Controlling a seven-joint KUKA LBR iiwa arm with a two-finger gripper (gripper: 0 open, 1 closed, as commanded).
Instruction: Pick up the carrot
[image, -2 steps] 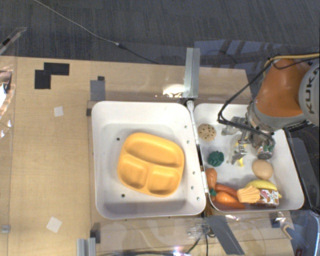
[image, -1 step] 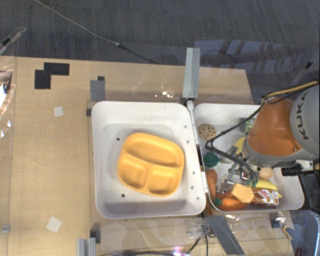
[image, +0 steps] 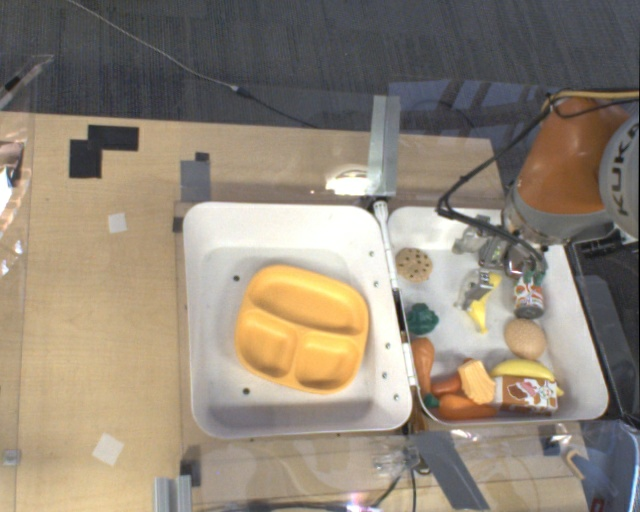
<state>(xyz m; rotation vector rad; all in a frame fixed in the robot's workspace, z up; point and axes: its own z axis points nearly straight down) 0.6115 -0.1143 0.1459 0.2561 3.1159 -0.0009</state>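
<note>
Carrot (image: 423, 362) lies at the near left of the right bin (image: 590, 352), against the wall shared with the left bin, untouched. The hand (image: 483, 285) hovers well apart, farther back over the bin's middle, its fingers apart with nothing between them, so the approach is the step in hand; next it must travel nearer and left, then drop over the carrot. Crowding it are broccoli (image: 421, 319), cheese (image: 477, 381) and a sausage (image: 465, 406). A cookie (image: 412, 264), banana (image: 523, 370), egg (image: 525, 338) and can (image: 529, 298) share the bin. The left bin (image: 205, 300) holds a yellow tray (image: 300, 327).
</note>
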